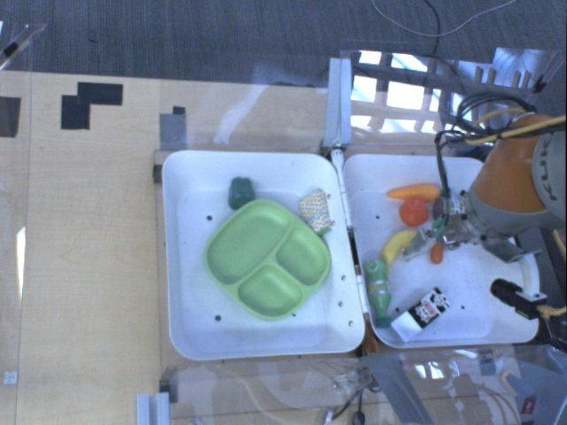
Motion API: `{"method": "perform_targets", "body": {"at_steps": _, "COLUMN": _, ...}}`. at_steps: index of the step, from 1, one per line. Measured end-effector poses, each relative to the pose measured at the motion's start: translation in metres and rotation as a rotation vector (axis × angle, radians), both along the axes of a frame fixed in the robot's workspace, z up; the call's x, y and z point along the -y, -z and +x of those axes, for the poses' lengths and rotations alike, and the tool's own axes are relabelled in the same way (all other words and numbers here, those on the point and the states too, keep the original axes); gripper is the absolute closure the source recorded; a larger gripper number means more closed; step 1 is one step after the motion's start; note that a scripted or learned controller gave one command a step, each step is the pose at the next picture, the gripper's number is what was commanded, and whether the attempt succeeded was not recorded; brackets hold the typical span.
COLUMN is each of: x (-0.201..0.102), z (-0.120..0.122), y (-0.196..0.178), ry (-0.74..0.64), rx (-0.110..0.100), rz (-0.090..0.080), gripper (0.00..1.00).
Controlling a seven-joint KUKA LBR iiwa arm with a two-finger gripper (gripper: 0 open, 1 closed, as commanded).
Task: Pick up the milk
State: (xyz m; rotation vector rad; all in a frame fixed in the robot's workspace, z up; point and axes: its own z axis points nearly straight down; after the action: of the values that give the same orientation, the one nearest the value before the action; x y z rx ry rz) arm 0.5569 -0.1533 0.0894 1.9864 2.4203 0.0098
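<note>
**One carton to lift, nothing lifted**

Two white bins side by side on the surface (89, 237); work confined to the right bin (478, 321). Hand (446, 228) low over the middle of that bin, reaching in from the right. Just beside it, on the far side from the arm: a red tomato-like piece (413, 211), a carrot (414, 191) a little beyond that, a banana (398, 245) on the near-camera side. A small orange-red bit (437, 254) right under the fingertips, touching or nearly so.

Milk (423, 312) well apart from the hand, toward the camera, lying tilted by the bin's front wall, next to a green bottle (378, 292). Not gripped, not raised. By these signs, task barely begun: approach, grasp and lift all left to do.

Hard to make out: spread or pressed together, cannot tell — too small, tangled with cables and bracket. Arm cut off at the right edge. Left bin (186, 326) with a green divided plate (268, 258), untouched by the job.
</note>
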Motion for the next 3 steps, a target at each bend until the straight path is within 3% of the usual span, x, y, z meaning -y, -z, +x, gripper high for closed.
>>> {"method": "perform_targets", "body": {"at_steps": 1, "x": -0.043, "z": -0.065, "y": -0.002, "ry": -0.015, "rx": 0.006, "rz": -0.003, "gripper": 0.00}}
{"method": "perform_targets", "body": {"at_steps": 2, "x": -0.007, "z": -0.065, "y": -0.001, "ry": -0.303, "rx": 0.004, "rz": -0.005, "gripper": 0.00}}
{"method": "perform_targets", "body": {"at_steps": 3, "x": -0.009, "z": -0.062, "y": -0.013, "ry": -0.305, "rx": 0.009, "rz": -0.004, "gripper": 1.00}}
